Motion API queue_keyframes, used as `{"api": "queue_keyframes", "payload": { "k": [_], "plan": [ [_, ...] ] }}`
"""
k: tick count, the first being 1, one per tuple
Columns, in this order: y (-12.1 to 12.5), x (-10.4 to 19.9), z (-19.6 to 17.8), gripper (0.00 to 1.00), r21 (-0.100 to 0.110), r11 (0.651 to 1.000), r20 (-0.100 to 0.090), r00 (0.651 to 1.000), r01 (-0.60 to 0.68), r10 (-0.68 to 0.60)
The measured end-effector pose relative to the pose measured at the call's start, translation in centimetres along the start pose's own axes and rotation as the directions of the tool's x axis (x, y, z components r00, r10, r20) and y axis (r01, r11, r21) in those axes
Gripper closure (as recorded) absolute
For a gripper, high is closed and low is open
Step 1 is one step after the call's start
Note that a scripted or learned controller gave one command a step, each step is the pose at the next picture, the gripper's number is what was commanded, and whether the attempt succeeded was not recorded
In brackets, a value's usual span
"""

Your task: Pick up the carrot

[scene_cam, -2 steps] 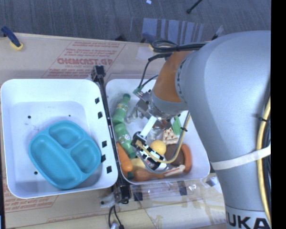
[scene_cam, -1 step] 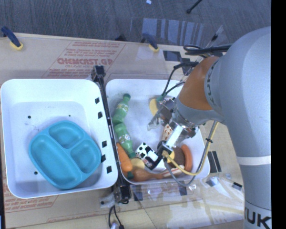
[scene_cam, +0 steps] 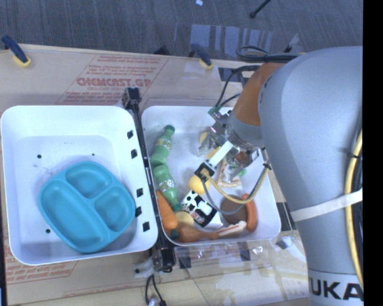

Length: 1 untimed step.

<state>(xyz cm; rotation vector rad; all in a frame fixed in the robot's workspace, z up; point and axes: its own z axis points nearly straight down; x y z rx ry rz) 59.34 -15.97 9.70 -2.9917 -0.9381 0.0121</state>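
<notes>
**Inspector:** Start at the near edge. What lies in the right bin (scene_cam: 179, 116)?

**Assistant:** The carrot (scene_cam: 166, 211) lies at the near left corner of that bin, against the left wall, running near to far. Beside it, along the near wall, are a tan piece of toy food (scene_cam: 198, 234) and a hot dog (scene_cam: 249, 217) curving up the near right corner.

**Inspector:** And the gripper?

**Assistant:** The gripper (scene_cam: 198, 210) is low in the near part of the right bin, just right of the carrot. It is black with white markings. Whether it touches the carrot I cannot tell, and I cannot tell how wide it stands; nothing shows plainly between its tips.

**Inspector:** Farther in?

**Assistant:** A yellow round item (scene_cam: 196, 183) sits just behind the gripper. A green bottle (scene_cam: 161, 161) lies along the left wall, its cap toward the far end. The wrist, with cables looped around it, hangs over the middle of the bin, and the orange band (scene_cam: 249, 101) shows above it. The grey arm (scene_cam: 313, 152) covers the right side.

**Inspector:** The left bin (scene_cam: 25, 132)?

**Assistant:** It holds a blue divided plate (scene_cam: 86, 206), three compartments, lying flat in the near half.

**Inspector:** Beyond the bins?

**Assistant:** Brown cardboard (scene_cam: 108, 78) with red print under the bins, held by a blue and yellow clamp (scene_cam: 16, 51) at the far left corner.
</notes>
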Motion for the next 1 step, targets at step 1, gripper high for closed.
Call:
{"api": "queue_keyframes", "payload": {
  "k": [1],
  "plan": [
    [4.73, -0.01, -0.24, 0.0, -0.01, 0.981, -0.011, 0.981, 0.195, -0.195]
  ]
}}
